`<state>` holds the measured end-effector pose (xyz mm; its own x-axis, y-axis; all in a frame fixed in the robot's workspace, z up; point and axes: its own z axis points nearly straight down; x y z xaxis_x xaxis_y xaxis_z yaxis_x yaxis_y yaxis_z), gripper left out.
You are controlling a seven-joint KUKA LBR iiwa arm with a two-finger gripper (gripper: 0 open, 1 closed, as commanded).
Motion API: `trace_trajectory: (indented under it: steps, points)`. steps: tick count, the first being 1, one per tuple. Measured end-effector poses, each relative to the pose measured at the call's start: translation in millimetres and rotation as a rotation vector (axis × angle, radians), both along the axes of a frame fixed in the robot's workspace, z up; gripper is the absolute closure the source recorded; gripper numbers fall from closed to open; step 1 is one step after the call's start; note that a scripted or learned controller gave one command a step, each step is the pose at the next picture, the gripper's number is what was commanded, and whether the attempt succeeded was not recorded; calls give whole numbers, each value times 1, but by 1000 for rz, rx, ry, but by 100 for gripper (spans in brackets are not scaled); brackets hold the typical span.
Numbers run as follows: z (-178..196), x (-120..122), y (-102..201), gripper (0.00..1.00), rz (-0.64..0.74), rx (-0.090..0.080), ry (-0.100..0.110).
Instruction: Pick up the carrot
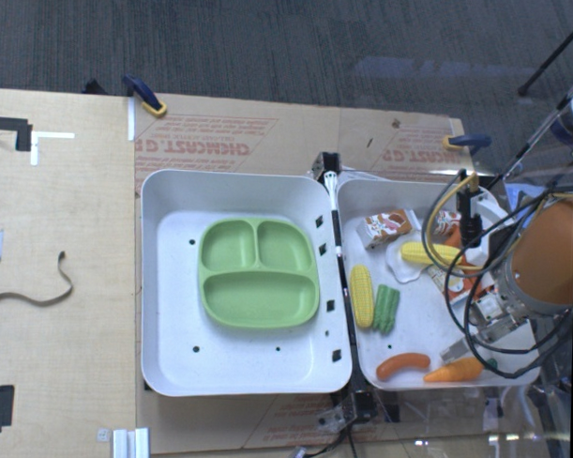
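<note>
Carrot (455, 371) lies at the lower right of the frame, near the right bin's (407, 392) bottom wall, just right of a reddish sausage (403, 365). The gripper (459, 351) sits right above the carrot's left end, at the tip of the cable-draped arm (539, 260); how far its jaws stand apart cannot be told. Up and left lie a corn cob (361, 295) and a green vegetable (386, 308). The left bin (160, 360) holds a green divided plate (260, 273).
</note>
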<state>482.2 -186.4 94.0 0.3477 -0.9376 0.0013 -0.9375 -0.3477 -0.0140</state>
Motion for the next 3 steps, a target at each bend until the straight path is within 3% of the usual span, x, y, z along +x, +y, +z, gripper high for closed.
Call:
trace_trajectory:
  steps: [1, 2, 3]
  points:
    - [8, 0, 4, 100, 4, 5, 4]
    - [8, 0, 4, 0, 4, 5, 4]
    - [17, 2, 7, 100, 4, 11, 3]
